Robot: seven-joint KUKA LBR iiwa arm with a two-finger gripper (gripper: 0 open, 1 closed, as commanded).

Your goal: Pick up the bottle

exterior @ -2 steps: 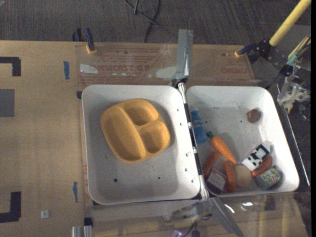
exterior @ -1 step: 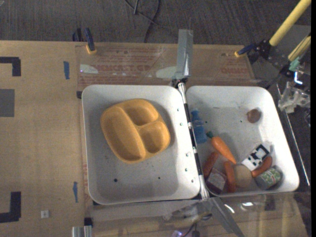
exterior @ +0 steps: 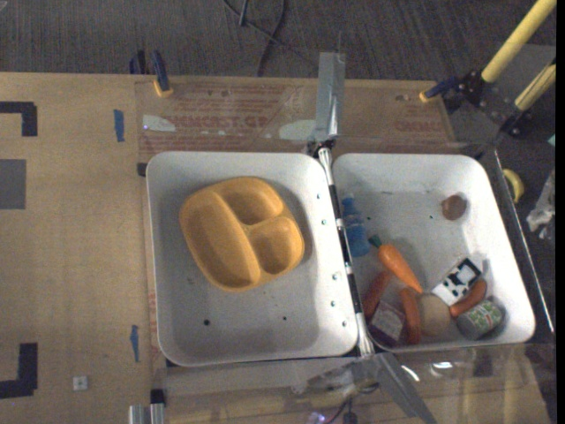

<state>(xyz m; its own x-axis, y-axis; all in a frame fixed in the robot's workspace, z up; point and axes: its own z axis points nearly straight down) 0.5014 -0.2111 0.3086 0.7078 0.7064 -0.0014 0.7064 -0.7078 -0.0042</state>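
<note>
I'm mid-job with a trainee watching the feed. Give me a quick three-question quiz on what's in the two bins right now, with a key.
1. True or false: the yellow divided plate lies in the left bin.
2. Which thing lies nearest the right bin's far right corner?
A. the carrot
B. the small brown round item
C. the black-and-white box
3. Fill in: the blue item lies against the right bin's ____ wall.

Key:
1. True.
2. B.
3. Left; it lies beside the divider between the bins, and it is too blurred to say for sure that it is the bottle.
</note>
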